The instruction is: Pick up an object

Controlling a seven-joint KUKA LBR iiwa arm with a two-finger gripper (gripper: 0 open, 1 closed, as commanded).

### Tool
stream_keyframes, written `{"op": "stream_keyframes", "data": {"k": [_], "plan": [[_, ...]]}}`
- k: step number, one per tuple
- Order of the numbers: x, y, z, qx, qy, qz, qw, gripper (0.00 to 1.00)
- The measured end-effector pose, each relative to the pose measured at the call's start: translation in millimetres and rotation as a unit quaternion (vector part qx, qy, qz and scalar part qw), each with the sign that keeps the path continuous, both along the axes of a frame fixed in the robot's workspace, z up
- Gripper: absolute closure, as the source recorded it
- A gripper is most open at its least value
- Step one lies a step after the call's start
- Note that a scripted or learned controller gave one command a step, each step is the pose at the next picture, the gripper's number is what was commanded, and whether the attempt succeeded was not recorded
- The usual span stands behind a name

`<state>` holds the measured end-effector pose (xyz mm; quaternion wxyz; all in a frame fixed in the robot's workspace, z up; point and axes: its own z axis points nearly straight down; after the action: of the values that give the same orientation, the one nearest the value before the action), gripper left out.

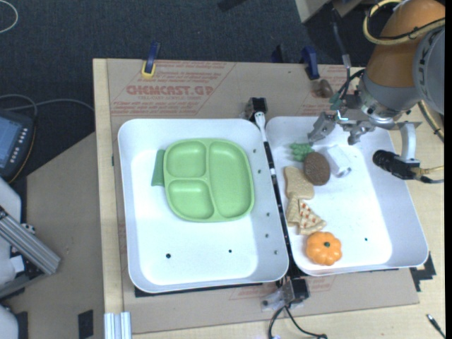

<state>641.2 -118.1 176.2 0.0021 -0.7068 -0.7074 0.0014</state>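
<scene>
Bench (212, 83): brown board printed with red lettering at the far edge. Two shallow white bins sit side by side on it, touching: left bin (141, 260), right bin (402, 224). Two clamps grip the far edge, one yellow (149, 66), one blue (309, 61).

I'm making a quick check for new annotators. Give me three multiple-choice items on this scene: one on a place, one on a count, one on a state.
1. Where is the orange pumpkin?
A. left bin
B. right bin, near end
C. on the cardboard

2. How many compartments has the green tray?
A. three
B. two
C. five

3. How is the end effector?
A. over the left bin
B. on the tray
C. over the right bin's far end

Key: 1 B, it lies below the pizza slice; 2 A, three hollows show; 3 C, it hangs beyond the brown cookie.
</scene>
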Motion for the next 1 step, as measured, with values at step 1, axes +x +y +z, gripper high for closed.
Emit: {"op": "stream_keyframes", "data": {"k": [1], "plan": [[1.5, 1.6, -42.3, -0.0001, 0.0, 0.0, 1.0, 0.0]]}}
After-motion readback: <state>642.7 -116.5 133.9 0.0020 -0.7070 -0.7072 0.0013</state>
